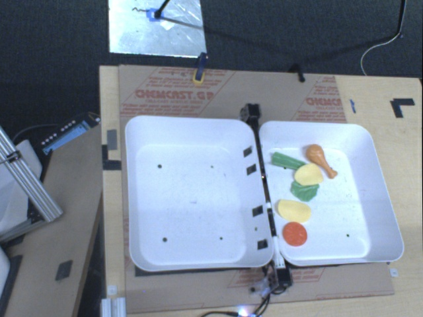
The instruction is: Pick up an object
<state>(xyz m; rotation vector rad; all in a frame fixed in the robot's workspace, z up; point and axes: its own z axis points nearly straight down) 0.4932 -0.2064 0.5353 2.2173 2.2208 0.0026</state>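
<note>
The right bin (370, 177) holds several toy foods. An orange drumstick (320, 159) lies near its back, with a green pod (288, 160) to its left. A yellow round piece (308, 174) rests partly on a green leafy piece (305, 191). Below them lie a yellow flat piece (293, 210) and a red-orange disc (295, 234) near the bin's front left corner.
The left bin (192, 190) sits beside the right one, joined by a black clipped divider (261, 183). Both rest on a cardboard sheet (218, 88). A shiny metal plate (156, 18) lies beyond the bench. An aluminium frame (26, 183) stands at left.
</note>
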